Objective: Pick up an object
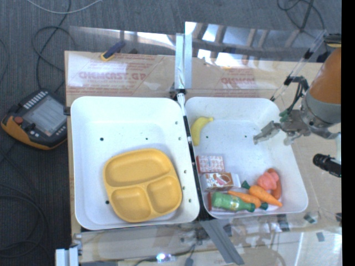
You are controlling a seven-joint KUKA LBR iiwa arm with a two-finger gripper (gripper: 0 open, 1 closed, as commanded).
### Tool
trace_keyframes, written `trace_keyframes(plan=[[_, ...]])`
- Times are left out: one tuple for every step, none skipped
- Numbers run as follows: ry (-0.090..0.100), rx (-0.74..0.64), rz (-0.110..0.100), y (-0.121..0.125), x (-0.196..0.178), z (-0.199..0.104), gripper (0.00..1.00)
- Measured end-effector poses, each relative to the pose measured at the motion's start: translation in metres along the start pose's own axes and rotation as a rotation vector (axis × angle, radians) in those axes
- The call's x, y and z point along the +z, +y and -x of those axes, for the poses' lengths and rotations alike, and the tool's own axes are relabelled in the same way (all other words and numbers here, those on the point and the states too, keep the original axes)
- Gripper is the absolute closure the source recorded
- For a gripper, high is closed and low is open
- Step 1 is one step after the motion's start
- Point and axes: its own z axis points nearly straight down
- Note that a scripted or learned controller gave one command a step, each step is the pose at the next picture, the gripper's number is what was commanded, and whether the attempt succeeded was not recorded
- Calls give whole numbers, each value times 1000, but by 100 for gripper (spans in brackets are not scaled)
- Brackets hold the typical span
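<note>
While hovering above the right bin (288, 165) at three o'clock, gripper (275, 134) spread apart, clamping nothing. Banana (199, 127) at eleven o'clock of that bin; carrot (254, 197), green bottle (230, 201) at six. Yellow tray (143, 183) left.

A divided plate (143, 183) lies in the left bin (89, 121). In the right bin (244, 107), a banana (199, 127) sits at the back left. Two small packets (213, 170), a bottle (230, 202) and a carrot (255, 195) crowd the front.
</note>
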Motion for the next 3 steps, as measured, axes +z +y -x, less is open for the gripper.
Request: trace_keyframes(plan=[[5,-169,5,-49,92,4,0],[4,-168,3,-48,86,4,100],[-3,-168,2,27,-6,-30,100]])
